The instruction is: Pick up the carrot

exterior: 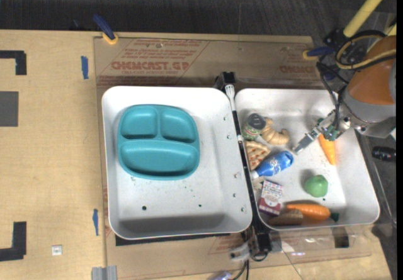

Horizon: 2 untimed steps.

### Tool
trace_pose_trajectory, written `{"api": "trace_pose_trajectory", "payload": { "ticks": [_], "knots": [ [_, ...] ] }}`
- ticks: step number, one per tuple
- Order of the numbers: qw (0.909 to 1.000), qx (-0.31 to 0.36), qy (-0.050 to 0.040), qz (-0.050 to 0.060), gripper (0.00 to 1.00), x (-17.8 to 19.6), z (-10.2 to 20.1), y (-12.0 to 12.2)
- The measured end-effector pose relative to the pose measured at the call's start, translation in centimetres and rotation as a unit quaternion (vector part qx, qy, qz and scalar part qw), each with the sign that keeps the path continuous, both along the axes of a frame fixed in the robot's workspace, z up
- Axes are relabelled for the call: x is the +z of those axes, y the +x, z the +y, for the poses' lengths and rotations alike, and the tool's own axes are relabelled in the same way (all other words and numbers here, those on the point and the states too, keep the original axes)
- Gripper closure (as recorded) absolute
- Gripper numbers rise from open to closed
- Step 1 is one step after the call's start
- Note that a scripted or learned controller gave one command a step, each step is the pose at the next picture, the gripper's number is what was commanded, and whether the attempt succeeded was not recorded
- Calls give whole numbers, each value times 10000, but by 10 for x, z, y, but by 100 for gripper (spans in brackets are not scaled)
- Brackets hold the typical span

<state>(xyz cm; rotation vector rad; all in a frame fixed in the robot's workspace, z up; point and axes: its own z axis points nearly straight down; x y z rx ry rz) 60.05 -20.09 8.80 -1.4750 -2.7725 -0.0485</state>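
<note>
Camera view: small orange carrot (329, 148), tapered downward, clamped in pincer (327, 134).

Two shallow white bins: the left bin (119, 165), far from the gripper (322, 131), and the right bin (362, 172) beneath it. One teal divided plate (158, 141), in the bin away from the gripper. Two carrots: one (329, 148) touching the gripper, one (307, 211) lower in the same bin, well apart from it. One green ball (316, 185), below the gripper. One blue packet (275, 163), beside it toward the plate.
</note>
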Motion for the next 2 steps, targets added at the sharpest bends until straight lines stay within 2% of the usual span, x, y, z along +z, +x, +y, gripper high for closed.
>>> {"api": "trace_pose_trajectory", "payload": {
  "ticks": [1,2],
  "knots": [
    [9970,-772,-15,25,0,1,4,-37],
    [9972,-745,2,30,0,1,-3,-96]
  ]
}}
